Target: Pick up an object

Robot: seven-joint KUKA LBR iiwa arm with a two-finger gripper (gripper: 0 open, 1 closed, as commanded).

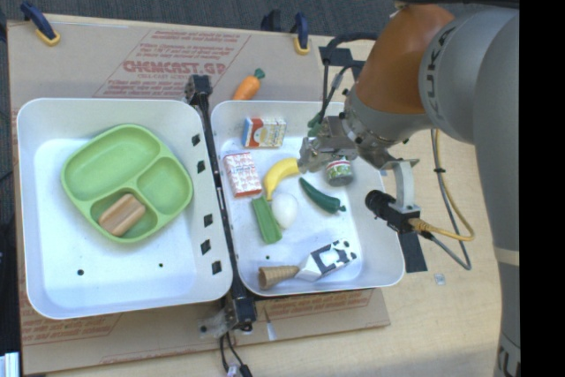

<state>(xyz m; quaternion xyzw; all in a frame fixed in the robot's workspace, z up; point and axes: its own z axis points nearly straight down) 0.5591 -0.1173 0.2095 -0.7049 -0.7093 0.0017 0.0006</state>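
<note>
- Two shallow white plastic bins sit side by side on a table [71, 57] covered with printed cardboard, the sheet pinned at its far edge by blue clamps, which likely keep it from sliding.
- Left bin [35, 278]: a light-green divided plastic plate [132, 163] lies toward the far left, with a tan toy bread roll [121, 214] in its near compartment; the near half of this bin is bare floor.
- On the cardboard just beyond the bins, an orange toy carrot [248, 86] lies outside both rims.
- Right bin [380, 274]: it holds the candidates for the pick, crowded together: a red-and-white carton [263, 132], a small red-and-white printed packet [240, 173], a yellow toy banana [279, 173], a green toy stalk [266, 220], a white egg-shaped toy [285, 209], a dark-green toy cucumber [320, 195], a tan toy cone [277, 276] and a black-and-white patterned piece [330, 259].
- Gripper [328, 156]: reaching in from the right, it hangs low over the bin's far-right part, above a small round green-rimmed object [339, 172] just beside the banana's tip; whether the fingers are spread or closed cannot be told.
- Room to move looks tight there, with the right rim near; nothing appears lifted yet.
</note>
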